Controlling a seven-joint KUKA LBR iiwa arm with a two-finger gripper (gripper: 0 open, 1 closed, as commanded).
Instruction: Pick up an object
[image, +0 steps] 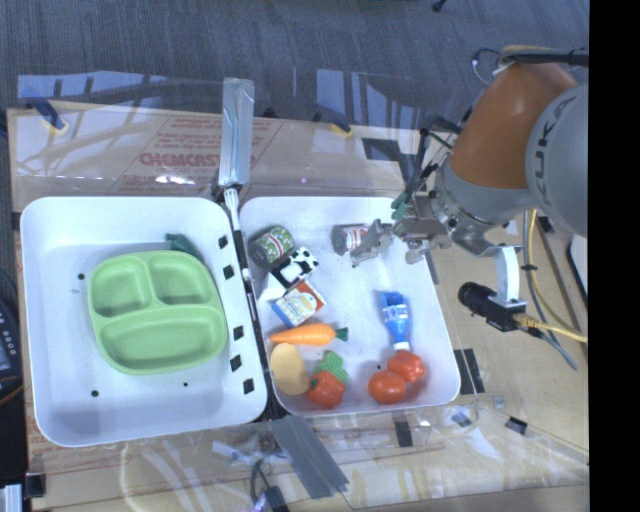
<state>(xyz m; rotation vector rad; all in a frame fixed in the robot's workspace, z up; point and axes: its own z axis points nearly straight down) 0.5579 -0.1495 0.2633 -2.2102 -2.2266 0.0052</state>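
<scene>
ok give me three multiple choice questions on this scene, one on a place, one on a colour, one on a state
1. Where does the green tray lie?
A. left bin
B. right bin
C. on the bench

2. What colour is the bottle in the right bin?
A. yellow
B. blue
C. black

3. How does the carrot lie?
A. upright
B. on its side
C. on the green tray

Answers: 1 A, it sits in the left bin. 2 B, its body is blue. 3 B, it lies flat among the toys.
</scene>
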